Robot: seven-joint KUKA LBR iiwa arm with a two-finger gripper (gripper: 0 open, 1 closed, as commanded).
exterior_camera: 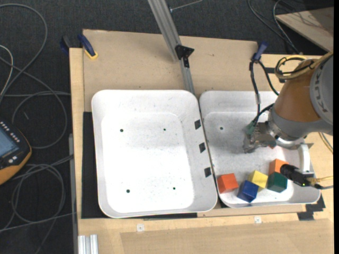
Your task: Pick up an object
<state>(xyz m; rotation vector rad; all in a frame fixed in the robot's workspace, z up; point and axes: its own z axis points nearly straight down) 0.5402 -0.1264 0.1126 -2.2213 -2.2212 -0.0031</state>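
Observation:
Several small blocks lie along the near edge of the right bin (231, 100): an orange cube (228, 182), a blue cube (247, 191), a yellow cube (259, 178), a green cube (276, 182) and another orange block (276, 165) partly behind the arm's hardware. My gripper (252, 140) hangs over the middle of the right bin, above bare white floor, up and to the right of the orange cube and apart from every block. Nothing shows in its grasp.
The left bin (143, 152) lies beside the right one, with black clips (202, 147) along the shared rim. A slanted metal pole (168, 30) rises behind the bins. Blue clamps (87, 46) sit at the bench's far corners. Cables trail off the arm at the right.

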